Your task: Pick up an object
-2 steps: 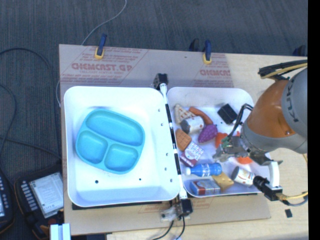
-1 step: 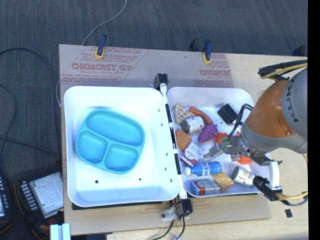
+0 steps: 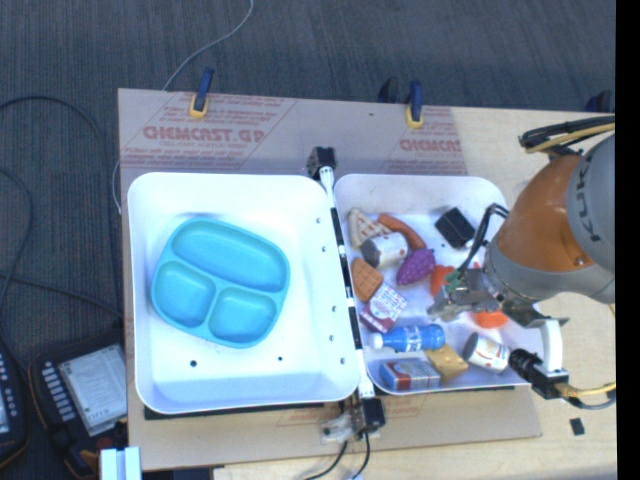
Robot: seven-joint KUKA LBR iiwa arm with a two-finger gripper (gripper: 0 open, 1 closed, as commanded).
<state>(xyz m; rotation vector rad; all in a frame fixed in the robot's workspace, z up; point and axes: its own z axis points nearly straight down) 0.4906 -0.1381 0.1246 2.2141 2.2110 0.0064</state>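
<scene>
Your pincer (image 3: 462,293) sits low over the middle of the right bin (image 3: 415,183), at the right of the frame. It is a dark cluster of metal under the orange-banded wrist (image 3: 545,230), and you cannot tell from this slant how wide it stands or whether anything is caught in it — the parts blur into the clutter beneath.

Just beside it on the left lies a purple grape bunch (image 3: 416,265), and an orange-red piece (image 3: 441,277) shows right at the pincer's edge. Another orange bit (image 3: 489,319) lies just below it. Lower still, toward the bin's bottom edge, you have a blue-capped bottle (image 3: 411,339) lying on its side, a small white bottle with a red label (image 3: 485,351) to its right, and a small box (image 3: 406,373) with a tan piece (image 3: 449,364) next to it.

Up toward the bin's top, a black block (image 3: 454,227) rests near the rim, and a brown sausage-like shape (image 3: 399,229) lies to its left by a small carton (image 3: 366,228). A waffle-patterned piece (image 3: 367,279) lies against the bin's left wall.

In the left bin (image 3: 300,368) — centre left of the frame — lies a blue divided plate (image 3: 220,281), well apart from the arm.
</scene>
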